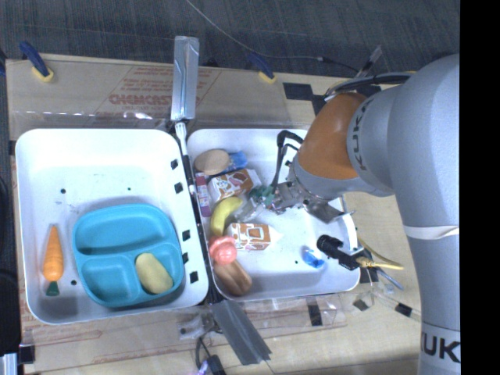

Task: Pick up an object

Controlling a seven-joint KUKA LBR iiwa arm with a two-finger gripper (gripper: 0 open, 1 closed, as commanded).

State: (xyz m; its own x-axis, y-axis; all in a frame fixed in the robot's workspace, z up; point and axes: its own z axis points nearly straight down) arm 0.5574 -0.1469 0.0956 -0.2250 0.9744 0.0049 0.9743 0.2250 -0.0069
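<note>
Right now the gripper hangs low in the right bin, just right of the banana; probably lining up a grab. Whether its fingers are apart, I cannot tell.

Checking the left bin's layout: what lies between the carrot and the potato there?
In the camera view, the blue tray's rim and lower-left compartment lie between the carrot and the potato, which sits in the tray's lower-right compartment.
</note>
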